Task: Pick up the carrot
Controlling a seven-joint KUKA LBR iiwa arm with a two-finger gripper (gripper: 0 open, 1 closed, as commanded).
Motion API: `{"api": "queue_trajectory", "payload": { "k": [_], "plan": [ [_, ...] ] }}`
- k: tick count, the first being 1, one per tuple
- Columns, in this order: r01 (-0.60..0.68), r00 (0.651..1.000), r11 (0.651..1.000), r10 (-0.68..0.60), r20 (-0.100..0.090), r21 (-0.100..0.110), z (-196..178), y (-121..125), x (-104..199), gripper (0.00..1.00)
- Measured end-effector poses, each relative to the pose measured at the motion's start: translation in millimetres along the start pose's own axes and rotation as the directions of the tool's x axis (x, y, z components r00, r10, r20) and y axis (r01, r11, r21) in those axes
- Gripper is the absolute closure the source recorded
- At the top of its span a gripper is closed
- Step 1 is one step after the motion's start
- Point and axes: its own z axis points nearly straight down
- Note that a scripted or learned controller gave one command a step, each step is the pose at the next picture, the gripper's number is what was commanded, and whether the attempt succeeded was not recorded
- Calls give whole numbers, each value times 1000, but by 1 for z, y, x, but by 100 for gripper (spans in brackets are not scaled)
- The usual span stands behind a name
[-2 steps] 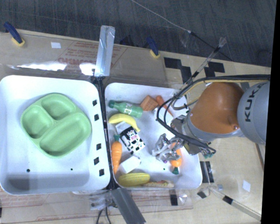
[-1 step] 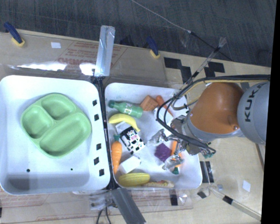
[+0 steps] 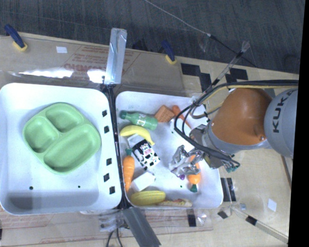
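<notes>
Camera view shows the end effector [image 3: 186, 165] low inside the right bin [image 3: 213, 190], near that bin's right side, with the grey arm and its orange band [image 3: 242, 118] above it. Whether it is spread or pressed together I cannot tell; the metal parts blur into a small orange item with a green end [image 3: 194, 180] lying just under and beside it, and nothing can be made out as pinched.

The carrot [image 3: 128, 168] lies against the left wall of the same bin, long axis running up and down the picture, below the banana [image 3: 135, 133] and just left of the black-and-white cow-patterned block [image 3: 146, 154]. A yellow corn-like piece [image 3: 148, 197] sits below it. The carrot is well apart from the end effector, off toward the left of the picture.

By my judgement the approach step is in hand, not the grasp. The next move calls for travelling across toward the divider wall and turning to straddle the carrot's narrow width, with little room beside the wall
</notes>
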Motion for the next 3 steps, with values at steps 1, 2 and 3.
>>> {"api": "queue_trajectory", "payload": {
  "k": [1,2,3],
  "plan": [
    [0,1000,1000,0,0,0,0,0,0,0],
    [-41,999,999,41,-5,-3,21,1,10,0],
    [-34,999,999,34,-2,0,10,2,7,100]
  ]
}}
